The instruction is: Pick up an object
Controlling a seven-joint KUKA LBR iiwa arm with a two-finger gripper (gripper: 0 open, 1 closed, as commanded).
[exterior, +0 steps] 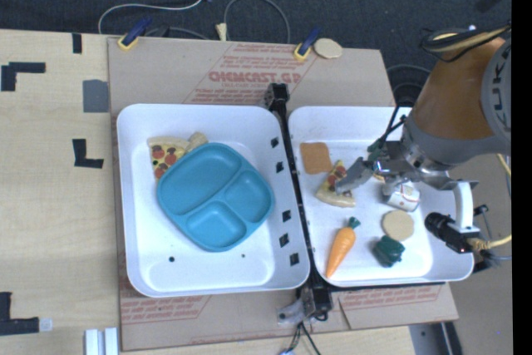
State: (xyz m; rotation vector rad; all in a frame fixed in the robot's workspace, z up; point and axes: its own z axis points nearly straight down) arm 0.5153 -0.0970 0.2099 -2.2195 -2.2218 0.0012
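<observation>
The right bin (416,125) holds a brown toast square (315,156), a pizza slice (335,189), an orange carrot (339,249), a beige round cookie (398,224), a dark green piece (388,250) and a small white and red object (405,196). My gripper (359,173) reaches in from the right and hangs low over the middle of this bin, its tip right beside the pizza slice's right edge. The arm's wrist hides part of the bin behind it. I see nothing held.
The left bin (137,179) carries a blue divided plate (214,195) with a second pizza slice (169,152) tucked behind its upper left. A black divider (287,170) runs between the bins. A black fitting (449,233) juts over the right bin's right rim.
</observation>
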